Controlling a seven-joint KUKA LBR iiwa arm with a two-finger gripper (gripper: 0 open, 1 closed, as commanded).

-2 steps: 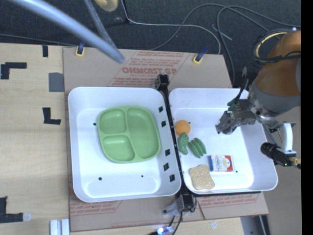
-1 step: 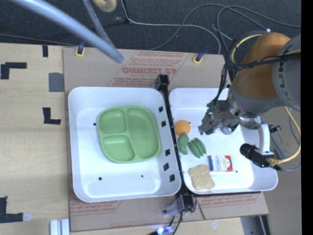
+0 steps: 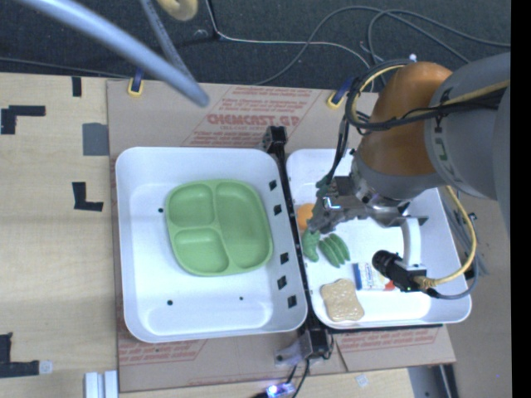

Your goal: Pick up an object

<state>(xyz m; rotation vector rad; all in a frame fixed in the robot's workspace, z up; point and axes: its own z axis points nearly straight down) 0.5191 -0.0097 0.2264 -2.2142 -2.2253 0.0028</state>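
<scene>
The tool (image 3: 322, 212) sits low in the right bin (image 3: 448, 309) just above the green item (image 3: 330, 248) (finger spacing cannot be told), which lies on the bin floor, so lifting remains.

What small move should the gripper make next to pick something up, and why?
Probably lower straight down and close. The gripper sits in the right bin, just above the green bean-like toys and beside an orange piece. Nothing visible shows it holding anything yet.
</scene>
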